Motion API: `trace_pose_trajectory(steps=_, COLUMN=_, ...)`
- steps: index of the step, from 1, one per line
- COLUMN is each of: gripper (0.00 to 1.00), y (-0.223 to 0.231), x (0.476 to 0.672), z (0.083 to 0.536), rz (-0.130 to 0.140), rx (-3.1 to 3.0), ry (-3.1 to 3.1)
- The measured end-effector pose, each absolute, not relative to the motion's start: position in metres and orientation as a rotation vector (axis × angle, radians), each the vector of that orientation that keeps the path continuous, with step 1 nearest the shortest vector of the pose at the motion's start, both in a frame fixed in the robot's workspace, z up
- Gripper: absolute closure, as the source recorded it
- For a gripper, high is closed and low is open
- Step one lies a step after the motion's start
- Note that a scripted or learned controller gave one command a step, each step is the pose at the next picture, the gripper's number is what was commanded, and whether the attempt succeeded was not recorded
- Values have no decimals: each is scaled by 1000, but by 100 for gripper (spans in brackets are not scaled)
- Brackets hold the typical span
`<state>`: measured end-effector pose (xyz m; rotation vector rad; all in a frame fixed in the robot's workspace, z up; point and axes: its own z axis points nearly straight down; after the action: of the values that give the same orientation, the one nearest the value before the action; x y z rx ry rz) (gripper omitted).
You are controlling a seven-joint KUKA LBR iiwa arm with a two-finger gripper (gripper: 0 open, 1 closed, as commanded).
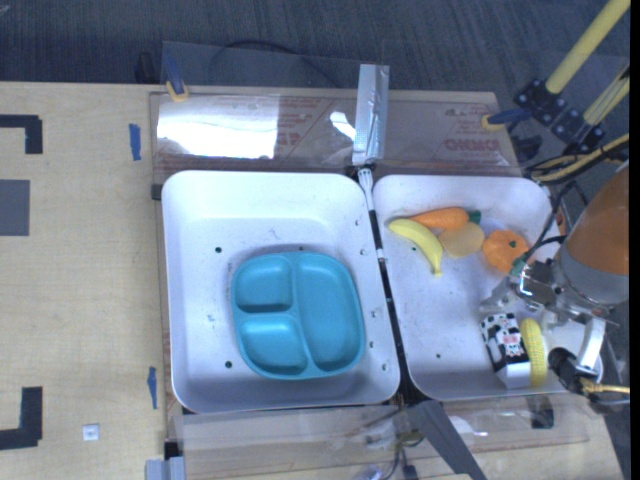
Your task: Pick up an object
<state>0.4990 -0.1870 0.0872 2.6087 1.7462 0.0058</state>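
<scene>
The right bin [440,368] holds a yellow banana [420,240], an orange carrot [445,218], a tan round piece [462,240] and an orange fruit [502,248] along its far side. Near its front right corner lie a small black and white box [505,343] and a yellow oblong piece [535,353]. My gripper [522,293] hangs low over the bin's right side, just above the box and right beside the orange fruit. The grey wrist with its orange band [600,233] covers the bin's right edge.
The left bin [200,228] holds a blue divided plate [297,313]. A ridge [380,268] separates the two bins. Cables and a yellow pole [590,38] sit at the far right.
</scene>
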Motion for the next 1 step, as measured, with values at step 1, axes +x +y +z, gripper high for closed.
trace_pose_trajectory(steps=1, gripper=100, y=-188, x=501, z=99, rz=11, rx=2603, ry=1740)
